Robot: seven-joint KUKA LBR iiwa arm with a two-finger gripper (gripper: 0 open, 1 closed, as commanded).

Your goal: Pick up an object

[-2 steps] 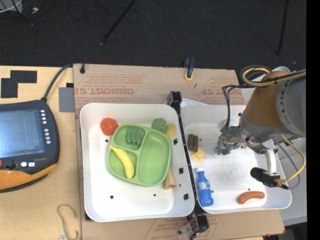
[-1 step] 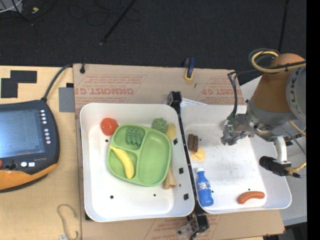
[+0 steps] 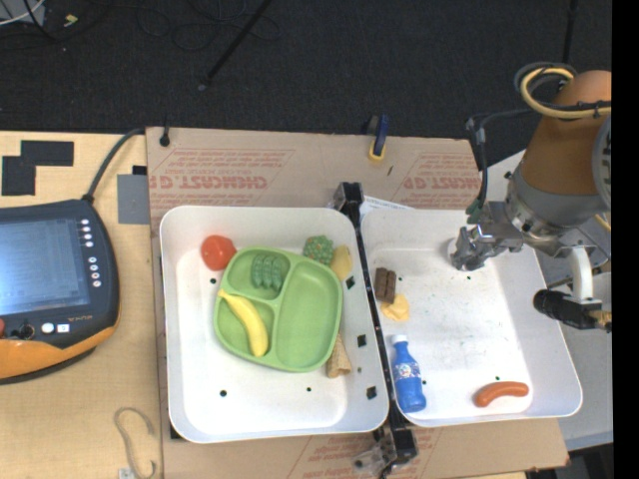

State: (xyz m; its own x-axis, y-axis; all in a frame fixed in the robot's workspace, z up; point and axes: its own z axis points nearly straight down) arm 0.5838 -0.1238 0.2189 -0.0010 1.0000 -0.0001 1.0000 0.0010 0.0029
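Objects for picking lie spread over two shallow white bins; the left bin (image 3: 190, 367) and the right bin (image 3: 544, 367) sit side by side on a sheet of printed brown cardboard (image 3: 260, 168), probably laid there to protect the bench and keep the bins from sliding; both bins are smooth, glossy plastic with rounded corners and low walls, which I judge leaves room for an approach from above. The arm (image 3: 559, 158), grey with an orange band, reaches in from the right and hangs its metal gripper (image 3: 471, 252) over the upper part of the right bin, above bare floor and well apart from every object; whether the gripper is wide or narrow cannot be told from here, and nothing shows in its grasp. The green divided plate (image 3: 285, 317), matte and rounded, takes up the middle of the left bin and carries a curved yellow banana (image 3: 247, 322) and a ribbed green vegetable (image 3: 268, 270) in separate compartments; a red tomato (image 3: 217, 251) rests just beside its upper left rim. In the right bin, the blue bottle (image 3: 407, 375) with a white cap lies against the left wall; the orange sausage (image 3: 500, 393), smooth and slightly bent, lies near the front; the small brown piece (image 3: 385, 283) touches a yellow scrap near the dividing wall.
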